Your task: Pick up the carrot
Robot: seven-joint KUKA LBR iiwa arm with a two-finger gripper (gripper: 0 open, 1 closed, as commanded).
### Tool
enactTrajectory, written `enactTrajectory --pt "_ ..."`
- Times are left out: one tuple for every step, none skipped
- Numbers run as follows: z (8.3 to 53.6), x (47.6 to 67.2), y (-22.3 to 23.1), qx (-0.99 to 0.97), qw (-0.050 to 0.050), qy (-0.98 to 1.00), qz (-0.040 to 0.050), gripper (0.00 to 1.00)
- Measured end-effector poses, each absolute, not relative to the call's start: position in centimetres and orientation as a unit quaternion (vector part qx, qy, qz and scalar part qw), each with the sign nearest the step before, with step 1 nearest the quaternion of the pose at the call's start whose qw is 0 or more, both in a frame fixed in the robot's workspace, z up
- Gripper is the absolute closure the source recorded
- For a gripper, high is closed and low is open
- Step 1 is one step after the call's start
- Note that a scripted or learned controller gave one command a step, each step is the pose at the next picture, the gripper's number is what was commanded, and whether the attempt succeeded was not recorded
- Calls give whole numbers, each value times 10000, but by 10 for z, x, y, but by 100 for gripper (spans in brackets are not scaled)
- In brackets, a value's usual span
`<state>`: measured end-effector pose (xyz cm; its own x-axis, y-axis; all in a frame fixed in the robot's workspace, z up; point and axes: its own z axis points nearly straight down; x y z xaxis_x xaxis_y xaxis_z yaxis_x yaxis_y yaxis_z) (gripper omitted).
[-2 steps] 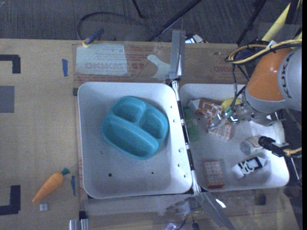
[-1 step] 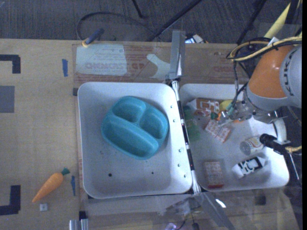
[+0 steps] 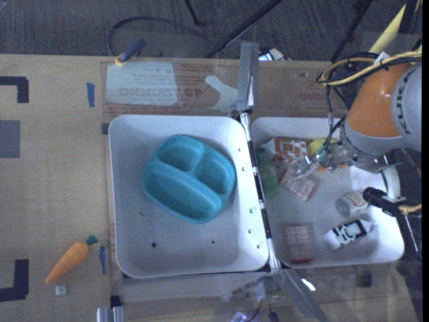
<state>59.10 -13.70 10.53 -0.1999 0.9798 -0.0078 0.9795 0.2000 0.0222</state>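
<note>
The carrot (image 3: pixel 67 261), orange with a green top, lies on the wooden bench left of the left bin's near corner, outside both bins. My gripper (image 3: pixel 316 156) hangs low over the far part of the right bin (image 3: pixel 389 250), among the packets there and far from the carrot. The grey arm with its orange band (image 3: pixel 374 109) comes in from the right above it.
A blue divided plate (image 3: pixel 190 177) lies in the left bin (image 3: pixel 127 247). The right bin holds a clear-wrapped packet (image 3: pixel 298 183), a small can (image 3: pixel 348 203), a black-and-white carton (image 3: pixel 348 232), a pink packet (image 3: pixel 298 239) and a green item (image 3: pixel 269 180). Cables hang by the arm.
</note>
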Motion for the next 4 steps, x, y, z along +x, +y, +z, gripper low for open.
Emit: enactTrajectory --pt "116 592 -137 6321 121 7747 71 100" --pt "116 592 -137 6321 119 7747 70 0" --pt "127 593 -138 6321 137 7747 77 100" --pt "126 593 -138 6321 136 7747 76 0"
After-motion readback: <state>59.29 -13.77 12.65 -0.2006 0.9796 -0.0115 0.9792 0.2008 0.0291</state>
